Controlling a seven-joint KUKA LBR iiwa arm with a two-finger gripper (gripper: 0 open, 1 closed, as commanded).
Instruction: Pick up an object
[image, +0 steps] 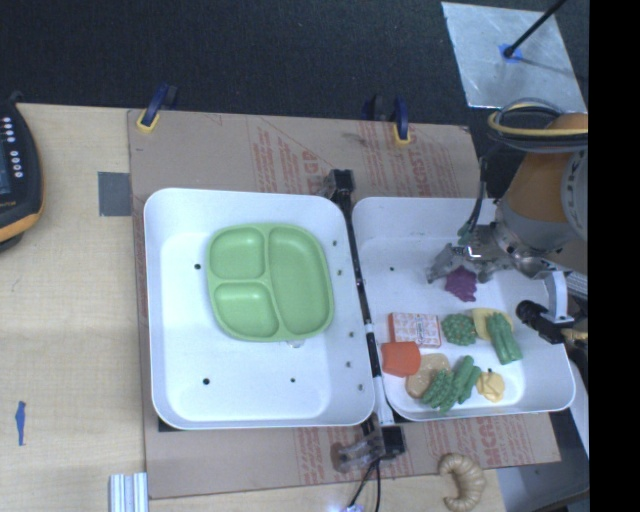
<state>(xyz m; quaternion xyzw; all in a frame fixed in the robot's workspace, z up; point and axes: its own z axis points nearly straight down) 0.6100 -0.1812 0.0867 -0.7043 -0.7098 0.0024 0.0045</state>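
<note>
On the brown cardboard sheet (300, 150) under the two bins we see faint red printing that repeats in slanted rows, but it is too blurred for us to read. We also make out a pattern on the small pink-and-white square packet (415, 328), and no legible words there either.

The tool (470, 258) sits in the right-hand shallow white bin (400, 225), at about 1 o'clock from that bin's centre. Its metal fingers (444, 266) splay outward, so we judge it open and holding nothing. Directly at its 6 o'clock, touching or just below the fingertips, lies a small purple toy piece (461, 285) with a dark, matte, lumpy shape; we cannot tell what it depicts.

The other toy foods cluster toward 5 o'clock in the same bin: a red block (400, 357), a tan round piece (425, 374), green bean-like pods (452, 382), a green broccoli-like lump (459, 328), a green pod (505, 338) and two yellow pieces (490, 384).

The left-hand shallow white bin (170, 300) holds a light green three-compartment plastic plate (270, 281). On the wooden worktop (60, 330), at 6 o'clock from the right bin, rests a tan curled object (464, 478).
</note>
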